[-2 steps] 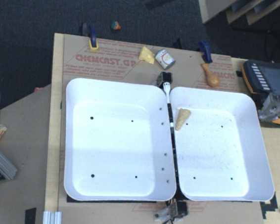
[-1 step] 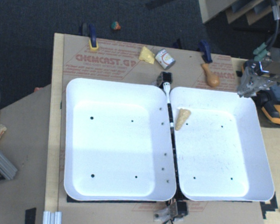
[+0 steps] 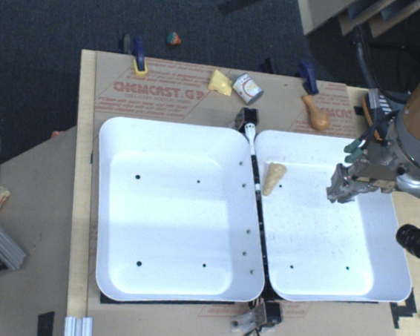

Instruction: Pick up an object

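Lying at the right white bin's [image 3: 377, 285] ten o'clock, your light, stiff beige wedge [image 3: 274, 176] suits a mid-length grasp; gripper [image 3: 340, 191] jaw state unreadable.

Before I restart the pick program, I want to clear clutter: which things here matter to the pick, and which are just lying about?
For the pick:
- end effector, over the right bin
- tan wedge-shaped piece in that bin, by its left wall

Lying about:
- yellow piece, small can and wooden-handled tool on the board behind the bins
- left bin

Tool [image 3: 339, 192] above right bin [image 3: 376, 289], pale wedge [image 3: 274, 177] at its left wall
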`<state>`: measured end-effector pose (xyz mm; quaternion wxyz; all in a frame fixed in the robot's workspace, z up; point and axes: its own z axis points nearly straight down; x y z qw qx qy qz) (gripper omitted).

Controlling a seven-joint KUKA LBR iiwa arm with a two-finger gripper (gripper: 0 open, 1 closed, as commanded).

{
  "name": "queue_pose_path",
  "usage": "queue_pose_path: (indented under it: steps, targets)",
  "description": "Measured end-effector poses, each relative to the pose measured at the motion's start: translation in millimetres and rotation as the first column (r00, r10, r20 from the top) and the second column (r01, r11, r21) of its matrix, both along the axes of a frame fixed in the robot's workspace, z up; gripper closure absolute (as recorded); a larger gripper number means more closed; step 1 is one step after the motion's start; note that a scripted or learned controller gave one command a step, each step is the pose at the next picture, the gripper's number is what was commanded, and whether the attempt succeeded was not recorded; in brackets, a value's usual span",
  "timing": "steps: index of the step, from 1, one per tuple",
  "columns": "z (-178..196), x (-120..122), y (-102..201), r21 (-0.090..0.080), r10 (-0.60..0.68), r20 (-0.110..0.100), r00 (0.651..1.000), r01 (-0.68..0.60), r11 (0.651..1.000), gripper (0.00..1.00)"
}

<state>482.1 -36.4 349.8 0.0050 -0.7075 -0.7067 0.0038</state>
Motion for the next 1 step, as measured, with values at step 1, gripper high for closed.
queue_pose_path:
  steps: [1]
  targets:
    - [176.7,-2.5,-20.5,-0.004,0.0,0.034,0.999,0.0,1.0,1.0]
